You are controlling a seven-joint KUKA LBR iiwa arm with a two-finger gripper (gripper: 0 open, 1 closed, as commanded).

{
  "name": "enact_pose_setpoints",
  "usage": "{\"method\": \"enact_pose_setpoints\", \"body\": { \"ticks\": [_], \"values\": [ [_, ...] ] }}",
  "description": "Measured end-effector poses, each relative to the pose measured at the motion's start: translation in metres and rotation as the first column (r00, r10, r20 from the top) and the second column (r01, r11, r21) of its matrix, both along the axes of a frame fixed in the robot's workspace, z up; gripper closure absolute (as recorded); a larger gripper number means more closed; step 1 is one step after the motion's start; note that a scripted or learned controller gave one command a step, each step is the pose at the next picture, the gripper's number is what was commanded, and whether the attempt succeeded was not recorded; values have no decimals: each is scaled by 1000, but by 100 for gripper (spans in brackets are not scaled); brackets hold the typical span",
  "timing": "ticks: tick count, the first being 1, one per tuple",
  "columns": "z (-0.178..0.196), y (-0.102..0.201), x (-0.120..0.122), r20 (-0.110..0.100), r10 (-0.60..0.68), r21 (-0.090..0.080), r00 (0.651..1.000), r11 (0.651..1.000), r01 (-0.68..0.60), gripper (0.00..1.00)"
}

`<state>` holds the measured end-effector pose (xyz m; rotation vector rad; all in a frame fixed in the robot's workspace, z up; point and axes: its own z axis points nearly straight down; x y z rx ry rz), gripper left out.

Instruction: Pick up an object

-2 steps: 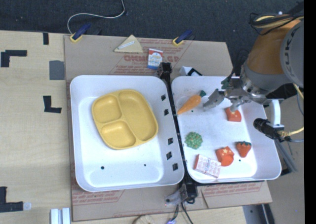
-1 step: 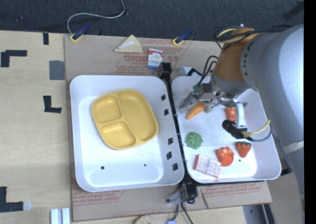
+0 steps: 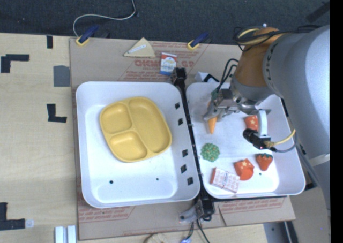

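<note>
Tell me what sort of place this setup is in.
Probably a robotics lab's pick-and-place test bench: two white bins clamped on cardboard, toy food such as a carrot and broccoli, a yellow divided plate, and a robot arm's gripper over the carrot.

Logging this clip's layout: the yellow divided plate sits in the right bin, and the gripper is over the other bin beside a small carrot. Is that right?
Not quite. The camera view shows the yellow divided plate in the left bin, not the right. The gripper is over the other bin, the right one, beside the small carrot.
</note>
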<state>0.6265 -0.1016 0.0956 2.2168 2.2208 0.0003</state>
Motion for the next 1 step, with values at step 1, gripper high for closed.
{"method": "enact_pose_setpoints", "body": {
  "ticks": [1],
  "values": [
    [116, 46, -17, -1, 1, 2, 1000, 1000, -1, 100]
  ]
}}
